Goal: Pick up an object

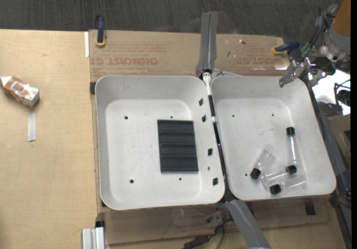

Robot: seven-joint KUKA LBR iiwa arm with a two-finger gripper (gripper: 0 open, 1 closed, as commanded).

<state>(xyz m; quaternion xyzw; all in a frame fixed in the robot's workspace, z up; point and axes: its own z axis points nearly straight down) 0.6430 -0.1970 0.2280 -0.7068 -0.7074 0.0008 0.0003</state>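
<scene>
My jaws [300, 70] hang at the top right corner of the right bin [312, 130], just over its rim, and from this slant I cannot tell whether they are spread or pressed together; nothing shows between them. My arm [340, 30] comes in from the right edge above that corner. The right bin holds a small cluster of clear tubes with black caps near its lower right: one tube [291, 150] stands roughly up-and-down in the view with a cap at each end, a second tube [262, 164] lies tilted to its left with its cap at the lower end, and a third tube [284, 183] lies below them, near the bin's front wall, with its cap toward the left. The three lie close together, and I cannot tell whether they touch. All of them are well apart from my jaws, across the bin. The left bin [111, 147] holds a black ribbed block [178, 145] lying flat near its middle. A grey divider [208, 41] runs up between the two bins. Both bins sit on brown cardboard [145, 55] on the surface [44, 175], with a clamp [100, 36] at the cardboard's top left and another clamp [283, 48] near its top right. Far to the left on the surface lies a small box [21, 91], with a pale strip [32, 129] just below it.
</scene>
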